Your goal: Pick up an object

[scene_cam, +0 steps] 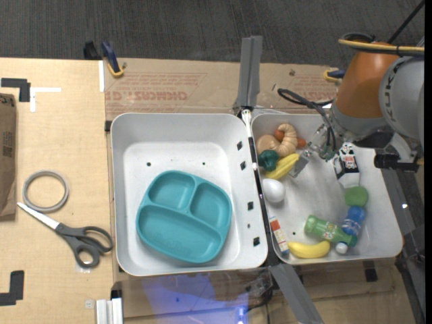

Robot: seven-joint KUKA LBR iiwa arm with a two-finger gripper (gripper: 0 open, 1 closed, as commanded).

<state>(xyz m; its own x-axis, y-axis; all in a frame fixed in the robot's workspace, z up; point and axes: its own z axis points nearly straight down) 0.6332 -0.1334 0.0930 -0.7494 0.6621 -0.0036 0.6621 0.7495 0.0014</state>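
My gripper (305,158) hangs low over the back of the right bin (388,248), just right of a small yellow banana (283,166). Near it lie a tan croissant (287,137), a peach-coloured piece (266,144), a dark green piece (268,159) and a white egg (273,190). A small milk carton (347,162) stands to the gripper's right. Toward the front are a green ball (356,196), a green bottle (322,227), a blue bottle (352,221) and a second yellow banana (309,250). I see nothing held in the gripper.
The left bin (128,147) holds a teal divided plate (183,214). On the bench to the left lie scissors (75,236) and a tape roll (46,190). A grey divider bar (248,73) runs between the bins at the back.
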